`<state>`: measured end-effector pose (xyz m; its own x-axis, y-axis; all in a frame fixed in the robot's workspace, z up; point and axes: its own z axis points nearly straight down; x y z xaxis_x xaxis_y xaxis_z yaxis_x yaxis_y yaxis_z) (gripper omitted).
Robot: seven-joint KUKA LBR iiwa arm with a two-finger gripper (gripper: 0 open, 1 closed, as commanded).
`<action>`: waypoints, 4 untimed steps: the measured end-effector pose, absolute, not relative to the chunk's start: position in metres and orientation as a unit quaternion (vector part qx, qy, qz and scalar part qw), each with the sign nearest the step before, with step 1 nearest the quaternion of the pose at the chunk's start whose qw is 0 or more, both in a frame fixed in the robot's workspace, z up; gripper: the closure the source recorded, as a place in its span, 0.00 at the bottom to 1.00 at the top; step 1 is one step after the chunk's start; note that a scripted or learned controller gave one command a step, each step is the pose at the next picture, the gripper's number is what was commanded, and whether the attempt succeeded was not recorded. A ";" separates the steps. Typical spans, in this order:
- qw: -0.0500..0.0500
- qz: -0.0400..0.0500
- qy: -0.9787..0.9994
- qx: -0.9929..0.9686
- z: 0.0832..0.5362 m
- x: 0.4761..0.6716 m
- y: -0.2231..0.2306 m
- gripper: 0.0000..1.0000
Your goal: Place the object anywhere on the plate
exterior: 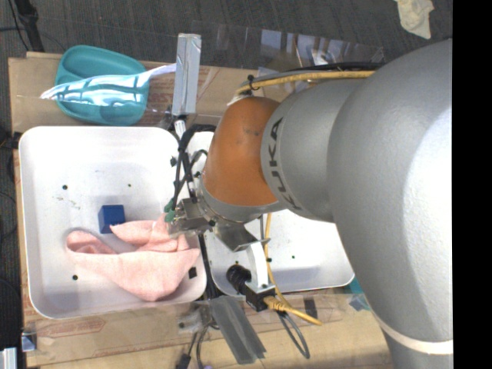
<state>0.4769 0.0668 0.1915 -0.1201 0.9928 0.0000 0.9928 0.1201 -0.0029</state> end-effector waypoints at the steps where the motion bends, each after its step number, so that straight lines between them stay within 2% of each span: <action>1: 0.001 0.001 -0.763 -0.646 0.208 0.535 0.058 1.00; 2: 0.002 0.002 -0.687 -0.727 0.097 0.537 0.115 1.00; 3: 0.001 0.001 -0.636 -0.772 0.170 0.547 0.114 1.00; 4: 0.002 0.003 -0.633 -0.774 0.157 0.474 0.220 1.00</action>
<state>0.4741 0.2195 0.1566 0.1994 0.9799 -0.0023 0.9799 -0.1994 -0.0064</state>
